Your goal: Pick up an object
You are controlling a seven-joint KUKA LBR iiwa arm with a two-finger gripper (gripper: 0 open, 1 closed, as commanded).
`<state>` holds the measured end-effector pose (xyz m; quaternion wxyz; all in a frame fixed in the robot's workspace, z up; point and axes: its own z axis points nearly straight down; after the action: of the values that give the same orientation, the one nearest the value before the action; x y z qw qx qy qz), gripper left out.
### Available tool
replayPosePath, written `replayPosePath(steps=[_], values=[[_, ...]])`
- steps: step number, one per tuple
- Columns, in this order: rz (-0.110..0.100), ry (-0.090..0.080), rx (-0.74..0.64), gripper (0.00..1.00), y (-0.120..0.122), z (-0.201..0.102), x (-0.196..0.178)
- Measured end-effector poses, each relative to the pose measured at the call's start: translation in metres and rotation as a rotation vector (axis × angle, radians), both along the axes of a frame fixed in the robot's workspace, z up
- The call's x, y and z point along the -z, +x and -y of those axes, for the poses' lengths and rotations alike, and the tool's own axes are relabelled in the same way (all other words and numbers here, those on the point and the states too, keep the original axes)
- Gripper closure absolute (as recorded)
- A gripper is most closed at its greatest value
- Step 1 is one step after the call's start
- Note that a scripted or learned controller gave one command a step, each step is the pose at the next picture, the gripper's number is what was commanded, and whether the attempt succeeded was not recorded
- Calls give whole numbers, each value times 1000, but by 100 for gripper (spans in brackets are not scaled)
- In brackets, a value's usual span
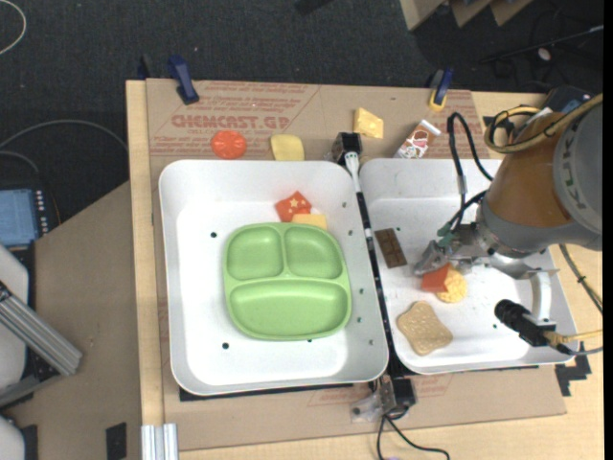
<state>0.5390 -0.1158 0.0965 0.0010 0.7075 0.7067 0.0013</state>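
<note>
In the right bin, my gripper hangs low over its middle, the grey and orange arm reaching in from the right. A small red piece lies directly under and in front of the gripper, touching a yellow-orange piece on its right. Whether the gripper touches the red piece is unclear. A brown bar lies to the gripper's left. A tan bread-like slice sits near the bin's front.
The left bin bears a green divided plate, with a red piece and a yellow piece behind it. On the board behind the bins lie an orange disc, yellow pieces and a small packet.
</note>
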Motion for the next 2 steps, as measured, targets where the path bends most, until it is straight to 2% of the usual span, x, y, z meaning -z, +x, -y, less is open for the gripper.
replayPosePath(steps=[1,2], values=[[1,1,-7,100,-42,-75,-92],[3,-3,0,100,23,-27,-88]])
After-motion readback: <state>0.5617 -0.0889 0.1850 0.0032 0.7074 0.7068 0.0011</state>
